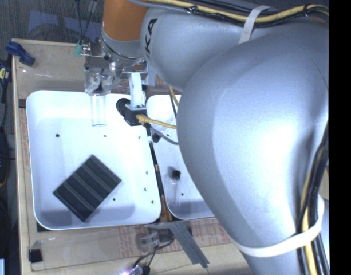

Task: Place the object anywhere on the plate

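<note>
Bench bears two white bins | dark ribbed plate (87, 187) lies at 7 o'clock in left bin (43, 105) | gripper (114, 99) hangs at 12 o'clock, jaws parted, nothing grasped | object unidentified; placement judged not yet done

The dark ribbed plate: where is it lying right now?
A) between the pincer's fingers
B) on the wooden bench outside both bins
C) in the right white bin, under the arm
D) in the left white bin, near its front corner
D: the dark ribbed plate lies flat on the floor of the left white bin, toward its lower left corner in the camera view, well away from the pincer hovering at the bin's far edge.
</note>
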### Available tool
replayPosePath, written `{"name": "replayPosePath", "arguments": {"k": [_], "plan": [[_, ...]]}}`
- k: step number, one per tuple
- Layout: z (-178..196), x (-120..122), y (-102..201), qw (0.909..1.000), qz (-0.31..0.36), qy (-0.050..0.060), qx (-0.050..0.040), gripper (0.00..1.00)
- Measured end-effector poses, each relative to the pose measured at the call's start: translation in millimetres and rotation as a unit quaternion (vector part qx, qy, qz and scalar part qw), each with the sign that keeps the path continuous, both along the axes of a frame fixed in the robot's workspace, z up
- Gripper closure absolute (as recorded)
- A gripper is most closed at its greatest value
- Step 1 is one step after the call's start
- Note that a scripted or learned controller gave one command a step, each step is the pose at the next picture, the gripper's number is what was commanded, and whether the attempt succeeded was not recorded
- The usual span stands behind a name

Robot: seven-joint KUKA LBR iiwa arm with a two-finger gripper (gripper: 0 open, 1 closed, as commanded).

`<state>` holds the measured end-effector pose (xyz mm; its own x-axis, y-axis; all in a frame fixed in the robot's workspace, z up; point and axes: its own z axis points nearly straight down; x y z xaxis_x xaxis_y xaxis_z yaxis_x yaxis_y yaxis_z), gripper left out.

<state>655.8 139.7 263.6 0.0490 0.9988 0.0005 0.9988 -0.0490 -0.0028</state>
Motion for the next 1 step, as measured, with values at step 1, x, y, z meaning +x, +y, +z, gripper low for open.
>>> {"name": "replayPosePath", "arguments": {"k": [1], "plan": [[-7.3,-59.1,-1.4,0.9866,0.163,0.002,-0.0001,1.00]]}}
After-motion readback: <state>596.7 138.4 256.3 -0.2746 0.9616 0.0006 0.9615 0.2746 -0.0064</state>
